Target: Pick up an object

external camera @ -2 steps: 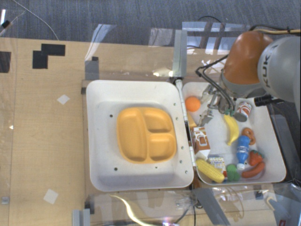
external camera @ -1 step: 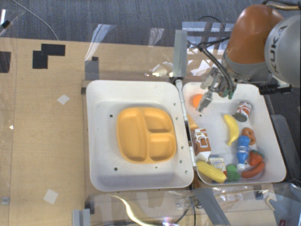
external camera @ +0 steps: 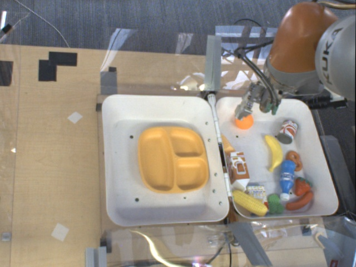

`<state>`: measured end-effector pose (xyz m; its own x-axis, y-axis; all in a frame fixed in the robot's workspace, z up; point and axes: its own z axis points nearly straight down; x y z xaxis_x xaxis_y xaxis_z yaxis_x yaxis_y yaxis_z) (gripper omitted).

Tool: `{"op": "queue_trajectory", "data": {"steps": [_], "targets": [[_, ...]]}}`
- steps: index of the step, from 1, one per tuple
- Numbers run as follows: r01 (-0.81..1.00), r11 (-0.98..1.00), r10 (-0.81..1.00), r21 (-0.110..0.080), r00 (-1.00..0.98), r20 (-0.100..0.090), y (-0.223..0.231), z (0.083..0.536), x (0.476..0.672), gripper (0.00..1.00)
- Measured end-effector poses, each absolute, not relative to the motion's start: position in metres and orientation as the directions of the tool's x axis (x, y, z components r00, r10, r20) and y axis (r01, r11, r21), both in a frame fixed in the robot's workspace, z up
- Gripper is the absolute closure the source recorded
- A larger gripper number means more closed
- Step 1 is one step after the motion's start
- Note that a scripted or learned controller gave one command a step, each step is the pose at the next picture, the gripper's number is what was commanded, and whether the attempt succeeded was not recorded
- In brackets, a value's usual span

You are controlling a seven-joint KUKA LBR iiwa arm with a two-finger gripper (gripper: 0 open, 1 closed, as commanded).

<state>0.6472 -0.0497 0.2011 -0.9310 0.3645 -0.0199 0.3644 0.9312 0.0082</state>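
My gripper (external camera: pixel 257 111) hangs over the back left part of the right bin (external camera: pixel 325 166), open, with nothing between its fingers. A small orange ball (external camera: pixel 243 122) lies just under the gripper's left finger (external camera: pixel 243 110); I cannot tell whether they touch. Further in the same bin lie a banana (external camera: pixel 273 152), a red and white can (external camera: pixel 287 130), a blue bottle (external camera: pixel 287 176), a brown box (external camera: pixel 238 167), a corn cob (external camera: pixel 249 202), a green piece (external camera: pixel 275 203) and a red piece (external camera: pixel 300 196).
The left bin (external camera: pixel 122 149) holds a yellow divided plate (external camera: pixel 172 159). A ridge (external camera: pixel 218 143) separates the two bins. The arm's orange band (external camera: pixel 300 32) and cables rise over the right bin's back edge.
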Motion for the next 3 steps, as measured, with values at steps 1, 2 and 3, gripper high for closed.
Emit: {"op": "queue_trajectory", "data": {"steps": [1, 2, 3], "targets": [[0.673, 0.739, 0.673, 0.002, -0.739, -0.005, -0.123, 0.162, 0.604, 1.0], [0.616, 0.788, 0.616, 0.003, -0.788, -0.009, -0.173, 0.159, 0.593, 1.0], [0.614, 0.789, 0.614, 0.004, -0.789, -0.008, -0.171, 0.159, 0.593, 0.0]]}}
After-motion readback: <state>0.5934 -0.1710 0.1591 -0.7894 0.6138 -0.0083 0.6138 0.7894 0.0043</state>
